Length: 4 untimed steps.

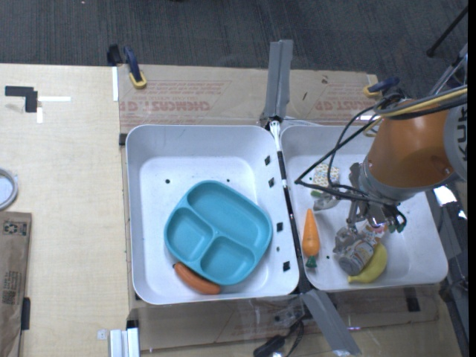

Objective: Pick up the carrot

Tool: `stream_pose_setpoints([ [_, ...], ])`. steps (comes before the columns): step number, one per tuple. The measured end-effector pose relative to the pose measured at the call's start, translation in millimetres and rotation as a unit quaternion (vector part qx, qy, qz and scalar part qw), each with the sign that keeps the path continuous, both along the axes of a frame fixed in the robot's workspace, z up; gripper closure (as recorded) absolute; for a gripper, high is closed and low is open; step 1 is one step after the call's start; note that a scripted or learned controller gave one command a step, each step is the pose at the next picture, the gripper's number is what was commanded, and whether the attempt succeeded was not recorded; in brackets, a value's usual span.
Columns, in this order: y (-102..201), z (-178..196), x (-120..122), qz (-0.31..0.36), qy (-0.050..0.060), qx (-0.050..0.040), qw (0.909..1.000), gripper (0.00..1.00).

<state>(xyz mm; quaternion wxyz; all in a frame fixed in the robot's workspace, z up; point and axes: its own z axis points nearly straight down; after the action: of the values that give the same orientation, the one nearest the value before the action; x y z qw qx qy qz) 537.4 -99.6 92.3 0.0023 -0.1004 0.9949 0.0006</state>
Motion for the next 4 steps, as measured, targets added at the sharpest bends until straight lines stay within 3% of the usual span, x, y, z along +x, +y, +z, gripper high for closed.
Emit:
stream_pose_setpoints([
  [1, 6, 0, -16, 0.251, 0.001, -0.0008, 0.9679, 0.00],
  [2, 3, -1, -27, 0.342, 0.001, -0.0007, 0.9399, 0.00],
  [3, 2, 0, -46, 0.293, 0.000, -0.0012, 0.9560, 0.00],
  [4, 3, 0, -53, 0.468, -0.001, -0.0028, 0.8835, 0.00],
])
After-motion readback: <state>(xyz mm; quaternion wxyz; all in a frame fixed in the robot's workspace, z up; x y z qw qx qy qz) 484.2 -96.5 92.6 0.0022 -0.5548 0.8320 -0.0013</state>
